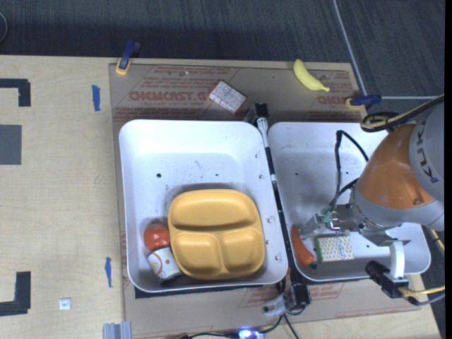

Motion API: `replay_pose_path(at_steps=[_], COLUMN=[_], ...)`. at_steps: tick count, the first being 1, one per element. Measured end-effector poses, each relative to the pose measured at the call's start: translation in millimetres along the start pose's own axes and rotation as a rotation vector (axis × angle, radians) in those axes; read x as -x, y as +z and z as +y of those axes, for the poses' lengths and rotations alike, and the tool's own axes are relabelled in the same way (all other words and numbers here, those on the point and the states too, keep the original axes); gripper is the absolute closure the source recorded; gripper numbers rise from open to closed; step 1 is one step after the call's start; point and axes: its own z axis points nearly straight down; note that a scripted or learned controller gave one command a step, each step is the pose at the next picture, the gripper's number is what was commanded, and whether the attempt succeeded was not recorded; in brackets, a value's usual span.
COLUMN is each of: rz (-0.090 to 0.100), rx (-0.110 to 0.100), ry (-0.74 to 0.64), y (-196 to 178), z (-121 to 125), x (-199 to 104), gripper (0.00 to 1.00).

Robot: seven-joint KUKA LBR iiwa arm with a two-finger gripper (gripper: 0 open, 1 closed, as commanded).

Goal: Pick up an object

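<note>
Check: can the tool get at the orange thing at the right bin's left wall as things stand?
Probably yes. The tool sits low in the right bin, right beside the orange thing, with nothing between them. The bin wall close behind it may crowd the approach.

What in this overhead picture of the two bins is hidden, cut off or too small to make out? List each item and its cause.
- Gripper, camera view: the arm's wrist covers it, so its state is unclear.
- Orange object in the right bin: mostly hidden under the arm.
- Red-and-white item in the left bin: partly tucked under the yellow tray.
- Small card behind the bins: print too small to read.
</note>
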Motion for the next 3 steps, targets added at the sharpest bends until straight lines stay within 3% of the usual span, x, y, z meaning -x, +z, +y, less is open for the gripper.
replay_pose_path(at_steps=[1,2,3], rz=[-0.001,0.0,-0.002], rx=[0.004,0.004,0.008], ry=[0.0,0.0,0.0], y=[-10.2,-10.1,-20.1], z=[1.5,1.4,2.6], x=[-0.1,-0.1,-0.1], gripper=[1.0,0.0,1.0])
